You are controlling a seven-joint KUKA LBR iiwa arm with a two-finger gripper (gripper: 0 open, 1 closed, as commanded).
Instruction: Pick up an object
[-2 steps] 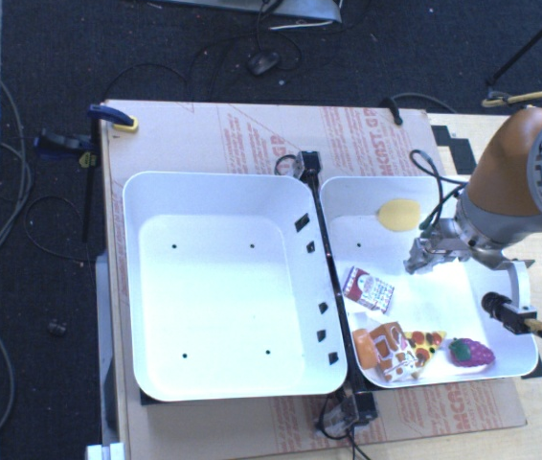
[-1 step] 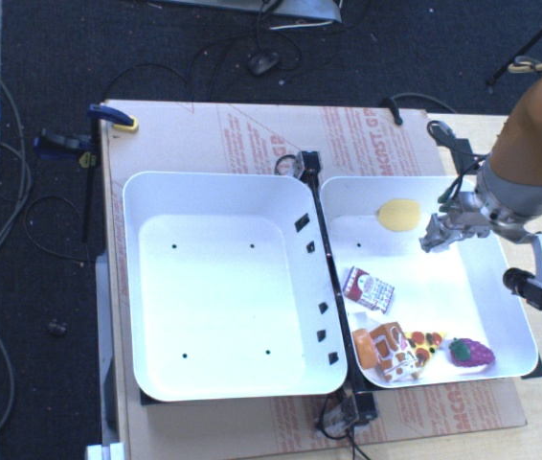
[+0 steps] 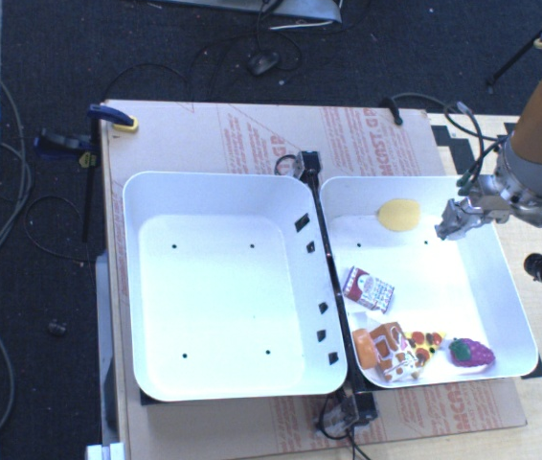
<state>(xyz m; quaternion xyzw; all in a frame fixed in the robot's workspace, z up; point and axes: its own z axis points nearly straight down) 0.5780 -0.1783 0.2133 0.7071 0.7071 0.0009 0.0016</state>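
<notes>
- The arm (image 3: 539, 132) is reaching in from three o'clock, its grey wrist leading down to the gripper (image 3: 451, 222) over the upper right part of the right bin (image 3: 510, 286).
- The gripper is hanging near the bin's far right wall; whether it is wide, narrow or holding anything cannot be told, as it is too small and dark.
- A yellow round object (image 3: 399, 215) is lying at about nine o'clock from the gripper, near it but apart.
- A small red and white carton (image 3: 368, 289) is lying near the bin's middle, at about seven o'clock from the gripper and well apart.
- An orange and white box (image 3: 386, 349) is sitting at the bin's lower left corner.
- A strip of small coloured pieces (image 3: 426, 339) is lying just beside the box, at three o'clock from it.
- A purple and green toy (image 3: 470, 353) is lying at the bin's lower right, just beyond that strip.
- The left bin (image 3: 156, 199) is sitting at nine o'clock from the right bin, the two touching along a dark seam.
</notes>
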